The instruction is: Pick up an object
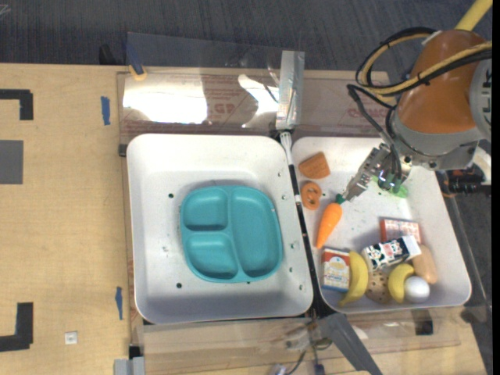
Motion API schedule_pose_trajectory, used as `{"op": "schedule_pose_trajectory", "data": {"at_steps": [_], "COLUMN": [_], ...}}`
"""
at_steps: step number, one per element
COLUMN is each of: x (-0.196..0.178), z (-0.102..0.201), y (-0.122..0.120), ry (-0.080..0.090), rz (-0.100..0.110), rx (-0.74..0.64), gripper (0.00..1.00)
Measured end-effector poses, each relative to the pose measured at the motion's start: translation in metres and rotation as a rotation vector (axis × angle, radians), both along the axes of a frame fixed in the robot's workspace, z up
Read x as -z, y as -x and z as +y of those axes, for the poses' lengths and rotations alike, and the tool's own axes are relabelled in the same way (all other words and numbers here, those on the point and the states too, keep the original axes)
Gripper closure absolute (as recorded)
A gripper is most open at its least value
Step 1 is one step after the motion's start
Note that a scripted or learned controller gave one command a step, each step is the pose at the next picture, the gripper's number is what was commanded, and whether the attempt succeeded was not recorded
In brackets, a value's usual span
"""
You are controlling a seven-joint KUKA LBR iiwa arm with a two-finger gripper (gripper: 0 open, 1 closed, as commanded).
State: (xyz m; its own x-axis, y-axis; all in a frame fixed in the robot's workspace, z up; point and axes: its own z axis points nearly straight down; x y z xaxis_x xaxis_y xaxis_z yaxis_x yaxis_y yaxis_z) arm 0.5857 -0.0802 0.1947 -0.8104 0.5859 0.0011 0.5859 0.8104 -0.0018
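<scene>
Hovering just above the toy carrot's [328, 223] green top in the right bin [457, 248], our gripper [355, 190] grasps nothing; we cannot tell how its jaws stand. The carrot lies just right of the bin's left wall. We judge it light, stiff, slippery plastic, best pinched across its thicker middle.

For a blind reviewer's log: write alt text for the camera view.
A grey arm's gripper hovers over the right white bin, just above a toy orange carrot, among small toy foods including a yellow banana. The left white bin holds a teal divided plastic tray.
</scene>
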Motion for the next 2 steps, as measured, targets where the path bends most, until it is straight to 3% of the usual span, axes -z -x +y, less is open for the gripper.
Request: {"op": "schedule_pose_trajectory", "data": {"at_steps": [1, 2], "x": [0.1060, 0.1069], "z": [-0.0318, -0.0315], "y": [0.0168, 0.0171], "ry": [0.001, 0.000], "rz": [-0.011, -0.010], "rx": [-0.340, -0.340], "gripper": [1.00, 0.00]}}
